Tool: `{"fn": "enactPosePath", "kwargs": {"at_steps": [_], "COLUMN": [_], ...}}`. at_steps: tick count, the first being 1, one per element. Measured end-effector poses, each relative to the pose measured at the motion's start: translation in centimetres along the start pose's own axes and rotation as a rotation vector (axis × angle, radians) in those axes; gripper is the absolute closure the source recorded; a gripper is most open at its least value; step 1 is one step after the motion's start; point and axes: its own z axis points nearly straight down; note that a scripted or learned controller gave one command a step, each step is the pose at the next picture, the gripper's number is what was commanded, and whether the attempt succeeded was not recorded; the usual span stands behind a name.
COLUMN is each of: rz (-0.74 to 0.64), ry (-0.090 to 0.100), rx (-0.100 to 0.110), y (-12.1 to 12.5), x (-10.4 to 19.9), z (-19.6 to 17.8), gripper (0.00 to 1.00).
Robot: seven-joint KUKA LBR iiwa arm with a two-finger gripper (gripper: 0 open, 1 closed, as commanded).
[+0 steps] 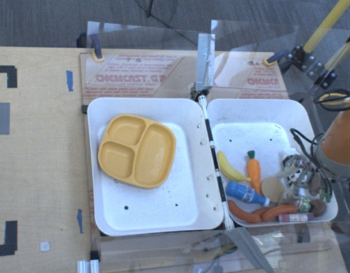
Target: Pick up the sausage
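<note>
Sausage [260,214]: at 6 o'clock in right bin [260,110], beside blue bottle [245,193], carrot [254,173], banana [229,168]. Claw [303,178]: at 3 o'clock, opening indiscernible. Yellow plate [136,150]: left bin [186,209].

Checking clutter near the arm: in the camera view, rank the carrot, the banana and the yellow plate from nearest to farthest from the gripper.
Measured from the gripper, in the right bin:
1. Carrot, right bin, just left of the gripper.
2. Banana, right bin, near the divider.
3. Yellow plate, left bin, farthest.

Plate [137,150] & bins [186,198]: smooth plastic, w/ slight gloss. Sausage [260,214] glossy (plastic-looking). Bench [33,169]: matt wood. Gripper [303,178]: shiny metal.
</note>
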Motion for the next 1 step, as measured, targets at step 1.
{"fn": "enactPosePath", "kwargs": {"at_steps": [1], "rz": [0.319], "ry": [0.006], "rx": [0.003], "y": [4.24], "x": [1.72], "z": [-0.05], "gripper": [0.0]}}
